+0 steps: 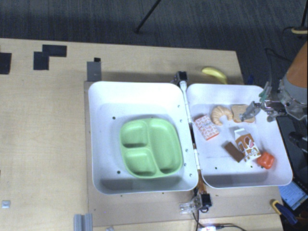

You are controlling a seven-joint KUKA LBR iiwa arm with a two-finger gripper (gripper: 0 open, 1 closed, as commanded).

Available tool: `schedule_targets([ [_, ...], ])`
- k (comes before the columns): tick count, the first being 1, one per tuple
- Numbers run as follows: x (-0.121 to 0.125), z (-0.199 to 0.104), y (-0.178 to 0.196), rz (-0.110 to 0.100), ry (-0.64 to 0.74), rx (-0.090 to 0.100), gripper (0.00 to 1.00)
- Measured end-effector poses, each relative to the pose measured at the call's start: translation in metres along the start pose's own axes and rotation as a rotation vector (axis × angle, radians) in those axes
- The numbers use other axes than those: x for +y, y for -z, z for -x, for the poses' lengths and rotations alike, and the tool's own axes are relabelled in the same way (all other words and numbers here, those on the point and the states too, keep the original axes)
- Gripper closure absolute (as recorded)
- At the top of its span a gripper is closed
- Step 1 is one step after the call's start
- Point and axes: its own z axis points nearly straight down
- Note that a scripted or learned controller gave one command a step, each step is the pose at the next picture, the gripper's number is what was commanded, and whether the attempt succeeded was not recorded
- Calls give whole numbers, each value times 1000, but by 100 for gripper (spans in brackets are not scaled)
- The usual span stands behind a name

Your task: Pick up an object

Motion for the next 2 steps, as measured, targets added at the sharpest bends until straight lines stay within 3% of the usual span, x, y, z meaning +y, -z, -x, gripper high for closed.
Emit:
schedule_targets([
  [1, 42, -25, -105, 8, 2, -1, 0],
  [2, 44, -23, -93, 15, 4, -6, 100],
])
